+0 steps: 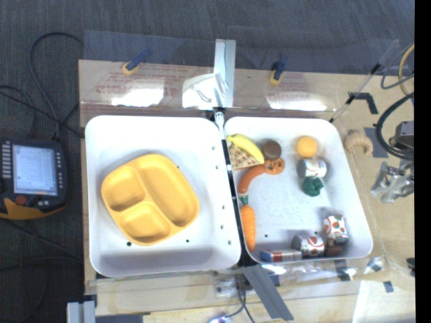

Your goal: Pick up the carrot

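Carrot pickup: from my feed I cannot tell how the pincer stands, so I go straight to the target. The carrot lies in the right bin, pressed along its left wall, the one it shares with the left bin, and somewhat nearer the front edge than the back. It is a smooth orange cone, lying lengthwise along that wall, with the thick end toward the back and the taper pointing at the front edge. A small dark green tuft sits at the thick end.

Just behind the tuft lies a curved orange-red sausage, close to it, though I cannot say whether they touch. Further back along the same wall a banana rests over a tan waffle-patterned piece, with a round brown item just beside them.

Toward the back right corner I see an orange ball, a silvery can in front of it and a dark green lump touching that can. Along the front edge, well apart from the carrot's tip, lie a blue and red stick-like item and two printed cans in the front right corner.

The left bin carries a yellow divided plate, set askew near its middle. Off the bench's left edge a control pendant rests on the dark floor.
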You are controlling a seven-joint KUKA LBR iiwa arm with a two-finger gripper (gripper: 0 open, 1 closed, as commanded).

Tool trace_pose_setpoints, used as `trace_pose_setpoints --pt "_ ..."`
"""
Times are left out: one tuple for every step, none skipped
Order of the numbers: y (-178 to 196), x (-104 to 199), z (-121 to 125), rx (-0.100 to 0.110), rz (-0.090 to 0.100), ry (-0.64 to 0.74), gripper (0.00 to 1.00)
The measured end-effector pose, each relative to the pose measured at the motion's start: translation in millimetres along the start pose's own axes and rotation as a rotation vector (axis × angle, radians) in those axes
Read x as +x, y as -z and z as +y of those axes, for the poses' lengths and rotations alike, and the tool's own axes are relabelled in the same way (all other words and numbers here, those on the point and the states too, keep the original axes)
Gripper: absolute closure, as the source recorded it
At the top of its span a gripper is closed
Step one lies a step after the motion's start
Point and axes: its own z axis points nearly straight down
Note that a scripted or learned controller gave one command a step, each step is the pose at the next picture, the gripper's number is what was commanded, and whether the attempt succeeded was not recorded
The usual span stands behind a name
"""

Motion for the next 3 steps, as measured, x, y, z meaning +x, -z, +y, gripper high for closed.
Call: trace_pose_setpoints --pt "-3.7 -10.5 5.4 0.000 -0.001 0.187 1.00" --pt "18.3 0.1 0.6 0.000 -0.002 0.340 1.00" --pt "-0.6 -0.4 0.6 -0.003 -0.002 0.540 1.00"
